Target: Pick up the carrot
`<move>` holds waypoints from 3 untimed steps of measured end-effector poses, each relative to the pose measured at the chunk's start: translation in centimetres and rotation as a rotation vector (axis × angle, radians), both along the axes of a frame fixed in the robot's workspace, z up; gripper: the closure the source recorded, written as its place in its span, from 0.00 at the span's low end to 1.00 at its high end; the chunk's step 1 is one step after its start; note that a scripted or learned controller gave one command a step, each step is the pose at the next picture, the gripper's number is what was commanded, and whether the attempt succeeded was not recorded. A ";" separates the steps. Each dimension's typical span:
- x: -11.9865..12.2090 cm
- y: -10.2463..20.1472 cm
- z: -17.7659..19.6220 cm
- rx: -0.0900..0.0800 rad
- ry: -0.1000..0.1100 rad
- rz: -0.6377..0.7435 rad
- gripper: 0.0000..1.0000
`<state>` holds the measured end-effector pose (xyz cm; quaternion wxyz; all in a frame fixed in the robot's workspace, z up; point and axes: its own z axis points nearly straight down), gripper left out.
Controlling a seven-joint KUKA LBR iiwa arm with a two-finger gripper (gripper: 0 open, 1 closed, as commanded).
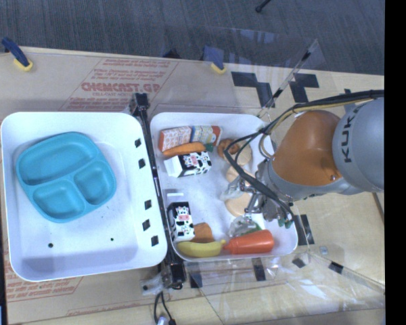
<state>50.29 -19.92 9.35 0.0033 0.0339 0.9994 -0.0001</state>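
While the arm leans in from the right, the scene reads, near edge to far:

Carrot (251,243): lies lengthwise along the near wall of the right bin (210,122), close to its near right corner, green top end pointing towards the banana.

Banana (200,248): lies along the same near wall, just left of the carrot, the two tips touching or nearly so.

Brown piece (204,231): small and rounded, just behind the banana; what it is cannot be told.

Cow-print carton, near (181,221): stands against the right bin's left wall, beside the brown piece.

Gripper (260,210): low over the right bin's near right part, just behind the carrot; whether it is open or closed cannot be told amid cables and pale items, and nothing is seen between the fingers.

Arm (311,151): orange band and grey body cover the right bin's right wall.

Cow-print carton, far (195,163): mid-bin, lying tilted.

Second carrot (183,149): smaller, just behind that carton.

Orange box (176,137): against the far wall.

Blue divided plate (65,175): in the left bin (68,263), towards its far left.
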 end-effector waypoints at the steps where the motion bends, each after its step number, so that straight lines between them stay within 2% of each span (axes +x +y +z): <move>1: 0.0 1.9 -0.1 0.004 0.004 -0.712 0.00; 2: 3.6 -0.9 -0.1 0.004 0.006 -1.176 0.00; 3: 3.7 -0.7 0.9 0.003 0.007 -1.167 1.00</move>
